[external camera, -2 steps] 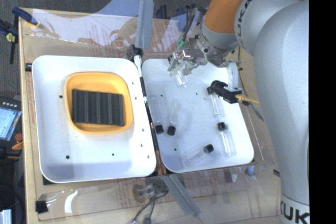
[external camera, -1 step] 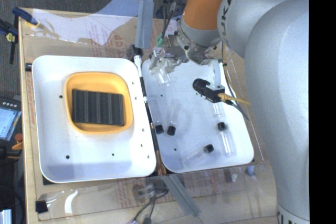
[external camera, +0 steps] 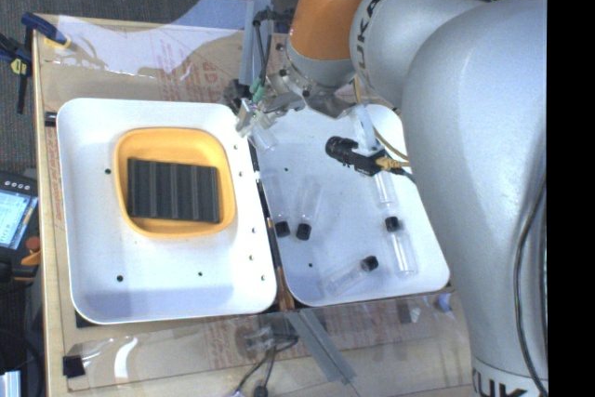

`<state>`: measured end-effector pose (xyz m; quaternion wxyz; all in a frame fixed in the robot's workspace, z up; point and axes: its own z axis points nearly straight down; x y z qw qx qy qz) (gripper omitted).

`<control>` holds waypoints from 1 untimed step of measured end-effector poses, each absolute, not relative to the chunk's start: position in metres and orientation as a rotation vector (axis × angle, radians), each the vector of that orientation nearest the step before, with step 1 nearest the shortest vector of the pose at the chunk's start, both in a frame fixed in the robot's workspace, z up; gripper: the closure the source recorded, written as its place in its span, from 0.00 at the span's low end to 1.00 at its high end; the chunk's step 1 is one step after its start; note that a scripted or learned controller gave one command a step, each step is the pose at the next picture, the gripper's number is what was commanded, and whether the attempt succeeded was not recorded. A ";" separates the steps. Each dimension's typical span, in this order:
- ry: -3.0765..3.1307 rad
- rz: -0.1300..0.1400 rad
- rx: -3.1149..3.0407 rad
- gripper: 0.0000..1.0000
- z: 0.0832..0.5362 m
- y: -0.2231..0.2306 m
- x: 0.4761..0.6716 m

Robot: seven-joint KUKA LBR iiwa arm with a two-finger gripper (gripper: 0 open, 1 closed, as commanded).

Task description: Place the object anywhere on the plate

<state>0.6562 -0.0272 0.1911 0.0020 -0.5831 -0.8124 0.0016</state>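
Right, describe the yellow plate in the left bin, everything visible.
The yellow rounded-square plate looks like plastic, with a raised rim and a dark ribbed rectangular centre. It lies flat in the upper middle of the shallow white left bin, resting on the bin's floor. Nothing lies on it, and the two-finger gripper is beyond its upper right corner.

Plate (external camera: pixel 174 147): yellow, rounded-rectangular, with a dark ribbed rectangular centre. It lies flat in the left white bin (external camera: pixel 93 274), toward that bin's upper middle.

Objects: several clear plastic vials with black caps lie on their sides in the right white bin (external camera: pixel 307 293). One vial (external camera: pixel 349 273) lies near the front edge, its cap pointing up-right. Another vial (external camera: pixel 401 246) lies along the right side, roughly lengthwise. A third vial (external camera: pixel 303 211) lies near the bin's left-centre, with a loose black cap (external camera: pixel 281 227) just beside it. None rests on the plate.
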 end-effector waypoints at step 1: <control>-2.615 0.004 -1.736 1.00 0.191 -0.016 0.616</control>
